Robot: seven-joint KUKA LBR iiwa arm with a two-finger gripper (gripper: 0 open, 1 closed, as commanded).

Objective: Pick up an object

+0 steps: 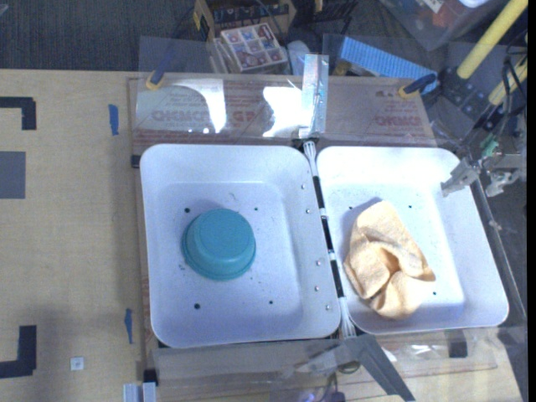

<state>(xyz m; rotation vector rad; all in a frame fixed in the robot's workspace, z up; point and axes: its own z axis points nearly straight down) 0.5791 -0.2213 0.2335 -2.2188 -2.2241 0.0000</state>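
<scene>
A teal bowl [219,243] lies upside down in the middle of the left white bin [159,174]. A crumpled pale orange cloth [387,260] rests in the right white bin [452,308], toward its front half. My gripper [477,172] hangs over the far right rim of the right bin, well apart from the cloth and up and to the right of it. Nothing shows in the gripper. Its tips are small and lost among cables and dark clutter.
A metal divider [322,224] runs between the two bins. Clear plastic panels [285,107] stand along the bins' back edge. Boxes, a blue pad and a yellow pole [498,23] crowd the floor behind. The wooden bench [59,249] spreads to the left.
</scene>
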